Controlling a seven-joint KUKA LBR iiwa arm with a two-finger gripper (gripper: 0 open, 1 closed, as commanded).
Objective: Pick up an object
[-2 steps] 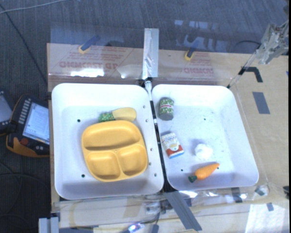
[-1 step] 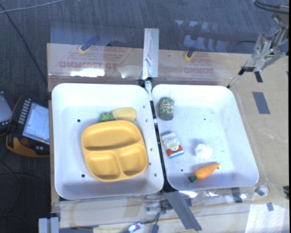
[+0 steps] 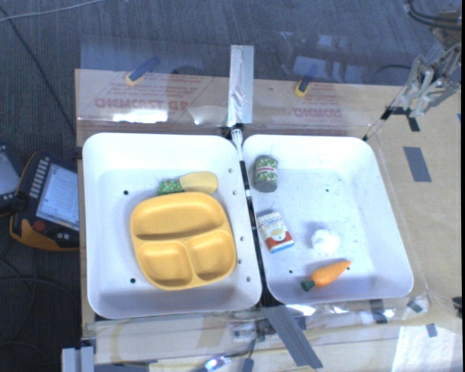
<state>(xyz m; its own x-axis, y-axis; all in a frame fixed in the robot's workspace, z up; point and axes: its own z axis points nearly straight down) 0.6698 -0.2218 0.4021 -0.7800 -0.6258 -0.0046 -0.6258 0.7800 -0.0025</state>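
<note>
The gripper (image 3: 430, 84) sits at the upper right of the frame, outside both bins and well apart from every object; whether it is open or closed cannot be told from this blur. Candidates lie in the right bin (image 3: 372, 177): a can (image 3: 265, 173) at its upper left, hard by the divider, a carton (image 3: 274, 231) below it, a white lump (image 3: 324, 241) near the middle, and a carrot (image 3: 325, 273) toward the lower edge. The left bin (image 3: 108, 169) holds a yellow tray (image 3: 184, 237) with a corn cob (image 3: 190, 183) touching its upper rim. The likely trouble is the choice of target. The can and carton crowd the wall, so a descent there could strike the rim. The carrot is tapered and may roll or squirt out. The tray looks too broad to span. The lump, pale on white, could easily be misjudged
</note>
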